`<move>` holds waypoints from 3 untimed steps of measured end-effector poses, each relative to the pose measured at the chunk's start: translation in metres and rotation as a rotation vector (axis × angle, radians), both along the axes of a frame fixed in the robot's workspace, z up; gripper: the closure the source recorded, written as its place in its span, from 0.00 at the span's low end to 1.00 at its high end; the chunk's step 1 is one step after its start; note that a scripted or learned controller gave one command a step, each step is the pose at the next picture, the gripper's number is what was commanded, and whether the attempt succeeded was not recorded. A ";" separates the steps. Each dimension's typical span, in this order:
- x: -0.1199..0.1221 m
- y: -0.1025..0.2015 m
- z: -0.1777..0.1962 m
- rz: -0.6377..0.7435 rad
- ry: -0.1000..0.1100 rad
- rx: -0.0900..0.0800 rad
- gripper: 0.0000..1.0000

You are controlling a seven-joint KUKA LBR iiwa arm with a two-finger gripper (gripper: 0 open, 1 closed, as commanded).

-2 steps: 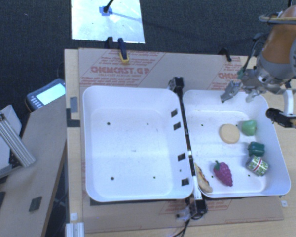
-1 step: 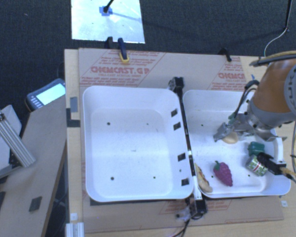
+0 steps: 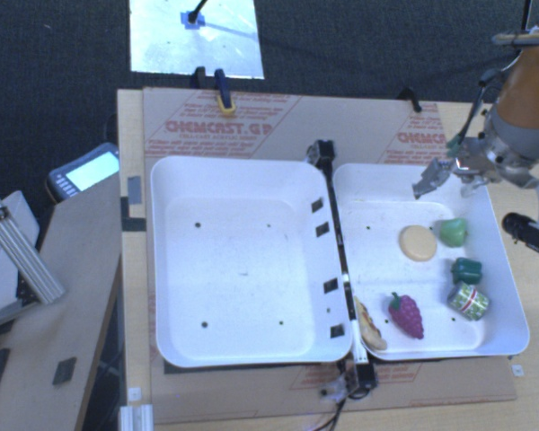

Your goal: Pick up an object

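camera view: the tool (image 3: 428, 180) hangs over the far edge of the right bin (image 3: 503, 281), nothing seen between its fingers; whether they are spread or pressed together cannot be told. every candidate lies unpicked in that bin: a tan disc (image 3: 418, 242), a green lump (image 3: 453, 232), a green pepper-like piece (image 3: 466, 269), a small can (image 3: 468, 303), purple grapes (image 3: 407, 315). the pick looks wholly ahead. the disc sits freest; the can lies near the wall.

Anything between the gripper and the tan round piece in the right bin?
No: the camera view shows bare white bin floor between the gripper and the tan round piece.
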State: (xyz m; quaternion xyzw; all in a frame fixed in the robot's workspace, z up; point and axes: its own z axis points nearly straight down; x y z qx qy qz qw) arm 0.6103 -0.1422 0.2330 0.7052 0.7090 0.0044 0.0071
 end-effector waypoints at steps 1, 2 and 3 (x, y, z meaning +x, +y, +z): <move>-0.104 -0.056 -0.099 -0.013 0.027 0.006 0.00; -0.096 -0.052 -0.083 -0.003 0.012 0.002 1.00; -0.067 0.022 -0.059 0.007 0.012 0.005 1.00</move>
